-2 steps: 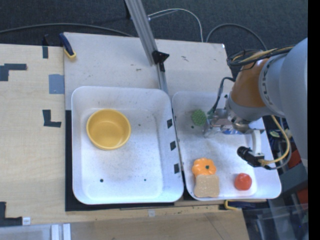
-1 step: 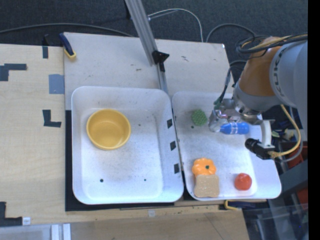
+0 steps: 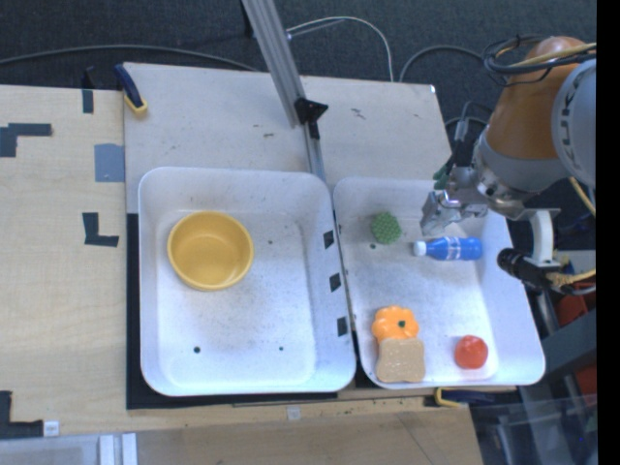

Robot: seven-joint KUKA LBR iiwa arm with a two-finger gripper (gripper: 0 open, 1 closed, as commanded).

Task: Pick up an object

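Arm poised low over the right bin's far edge, above a blue bottle.

The left bin (image 3: pixel 155 260) carries a yellow bowl (image 3: pixel 210 250) by its left wall. In the right bin (image 3: pixel 513 337), the gripper (image 3: pixel 448 211) hangs just above the bottle (image 3: pixel 451 249); whether it is parted or grasping I cannot tell. A green ball (image 3: pixel 386 227) lies near; the middle floor offers room.

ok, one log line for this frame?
phase: approach | end effector: above lying blue plastic bottle, right white bin | grasp: none seen | left white bin: round yellow bowl
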